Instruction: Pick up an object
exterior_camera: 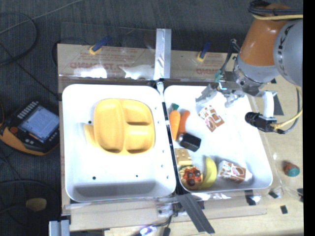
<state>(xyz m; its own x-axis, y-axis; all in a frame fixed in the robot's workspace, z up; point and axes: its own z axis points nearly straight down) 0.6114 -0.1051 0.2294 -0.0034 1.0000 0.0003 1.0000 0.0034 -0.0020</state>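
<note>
Hovering over far-right part of right bin (256, 146), w/ gripper (219, 96) sitting above bin floor, fingers spread apart, nothing between them. Looking like approach step, pre-grasp; no object lifted yet.

Lying just below gripper, toward bin's near side: small white-and-brown card packet (211, 118), flat on bin floor, apart from fingertips. Probably the nearest candidate.

Sitting further left of packet, by bin's left wall: orange carrot (174, 123) w/ red piece beside it, black block (189, 141) just under those. Crowding bin's near edge: banana (210, 171), patterned box (232, 171), round dark-red toy (191, 176).

Calling next for lowering straight down over packet, centring fingers either side, then closing. Packet lying flat & thin, so likely needing a pinch at an edge; risking slip or empty close otherwise.
</note>
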